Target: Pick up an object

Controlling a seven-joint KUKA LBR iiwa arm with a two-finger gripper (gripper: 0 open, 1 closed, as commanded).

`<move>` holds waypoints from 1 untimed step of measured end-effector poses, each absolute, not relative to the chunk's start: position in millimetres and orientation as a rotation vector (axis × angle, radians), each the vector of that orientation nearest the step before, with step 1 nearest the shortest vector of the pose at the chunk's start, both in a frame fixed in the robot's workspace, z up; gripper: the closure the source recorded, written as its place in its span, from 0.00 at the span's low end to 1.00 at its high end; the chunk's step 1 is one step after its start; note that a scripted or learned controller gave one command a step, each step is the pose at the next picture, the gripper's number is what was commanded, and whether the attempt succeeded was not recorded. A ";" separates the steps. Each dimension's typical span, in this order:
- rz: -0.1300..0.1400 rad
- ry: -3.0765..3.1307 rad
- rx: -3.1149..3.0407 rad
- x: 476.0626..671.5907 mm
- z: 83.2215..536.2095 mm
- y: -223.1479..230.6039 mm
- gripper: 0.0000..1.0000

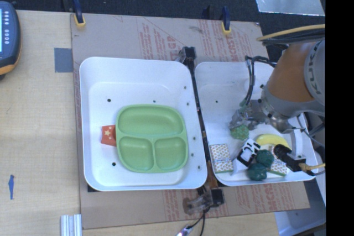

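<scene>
Over the right bin (218,77) (near broccoli (240,132)) end effector (246,116)

one fixed overhead camera, slanted down on both white bins (88,119), arm (293,72) from right

At the centre of the frame, a pale green divided plastic tray (151,137) lies in the white left bin (91,119), with a small red card bearing a yellow mark (108,135) at its left edge. In the white right bin (221,80), lower right, sit a dark green lumpy toy (259,166), a yellow banana-shaped piece (272,140), a green-and-white patterned packet (220,157) and a black-and-white item (249,152), possibly checked. The arm's band (293,72) is orange.
</scene>
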State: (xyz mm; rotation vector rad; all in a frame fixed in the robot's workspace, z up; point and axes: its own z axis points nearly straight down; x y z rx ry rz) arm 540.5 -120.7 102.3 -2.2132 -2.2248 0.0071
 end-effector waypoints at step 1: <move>-0.006 -2.233 -2.212 543.0 196.9 -60.5 1.00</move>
